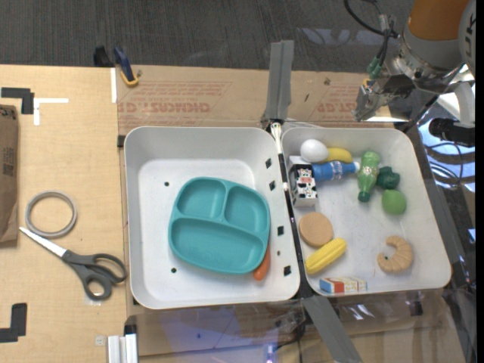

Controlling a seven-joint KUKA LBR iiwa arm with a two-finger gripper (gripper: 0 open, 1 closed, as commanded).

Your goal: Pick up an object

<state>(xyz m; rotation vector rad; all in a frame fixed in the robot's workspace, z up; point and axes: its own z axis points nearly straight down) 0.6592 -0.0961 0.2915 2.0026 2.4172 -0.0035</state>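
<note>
The right bin [423,203] holds a white egg [313,150], a yellow lemon piece [339,156], a blue bottle [333,171], a green bottle [367,175], a dark green block [388,178], a green ball [393,201], a small black-and-white carton [304,184], a tan round cookie [315,229], a yellow corn piece [326,255], a croissant [395,254] and a small red-and-white box [342,285]. My gripper [370,100] hangs above the bin's far rim, behind the objects, touching none of them. The left bin [144,203] carries a teal divided plate [220,226] with an orange carrot [262,267] at its edge.
Scissors [79,263] and a tape ring [51,212] lie on the wooden bench left of the bins. A brown cardboard sheet [197,100] lies behind the bins. Cables [446,165] run along the right side.
</note>
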